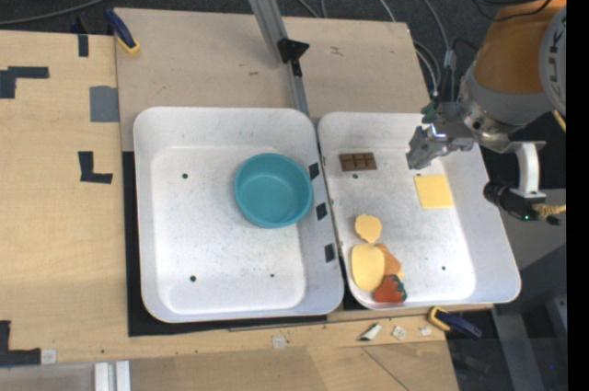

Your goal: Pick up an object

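We see the gripper (421, 152) poised in the right bin (488, 279), nothing between its fingers, their spread unreadable, with the yellow square slice (433, 191) lying flat just below it toward the bin's front.

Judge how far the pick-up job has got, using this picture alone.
Done: the tool is over the right bin. In hand: nothing visibly held. Left: the whole pick. The yellow square, just beside the tool, and the brown bar lie flat; the blue bowl sits in the left bin.
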Motion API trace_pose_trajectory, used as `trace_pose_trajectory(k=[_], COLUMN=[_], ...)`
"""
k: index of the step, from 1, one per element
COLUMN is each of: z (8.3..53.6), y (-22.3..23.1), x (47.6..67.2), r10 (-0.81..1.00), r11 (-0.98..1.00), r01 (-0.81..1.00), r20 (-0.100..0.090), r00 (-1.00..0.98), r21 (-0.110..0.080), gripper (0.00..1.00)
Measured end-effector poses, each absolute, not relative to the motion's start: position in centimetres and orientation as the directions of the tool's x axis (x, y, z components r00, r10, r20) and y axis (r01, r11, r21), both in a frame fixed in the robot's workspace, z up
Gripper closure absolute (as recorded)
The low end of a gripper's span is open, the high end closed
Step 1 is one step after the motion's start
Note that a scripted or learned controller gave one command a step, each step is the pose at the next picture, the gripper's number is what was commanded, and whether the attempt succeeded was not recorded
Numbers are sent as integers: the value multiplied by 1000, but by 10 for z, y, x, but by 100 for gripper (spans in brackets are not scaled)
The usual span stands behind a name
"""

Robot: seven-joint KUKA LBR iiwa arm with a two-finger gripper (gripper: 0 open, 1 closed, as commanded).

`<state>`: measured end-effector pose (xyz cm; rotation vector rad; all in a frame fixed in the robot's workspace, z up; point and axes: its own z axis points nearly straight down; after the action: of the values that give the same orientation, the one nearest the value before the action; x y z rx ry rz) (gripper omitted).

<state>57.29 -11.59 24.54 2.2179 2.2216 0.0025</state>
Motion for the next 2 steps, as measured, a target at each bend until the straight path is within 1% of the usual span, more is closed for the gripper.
trace_pose_trajectory(k=[2], z=[255], y=[-19], x=[604], r10=[1000], r11=[7], r01=[1000], r20=[2], r00=[-7], r21=[0], gripper=[100])
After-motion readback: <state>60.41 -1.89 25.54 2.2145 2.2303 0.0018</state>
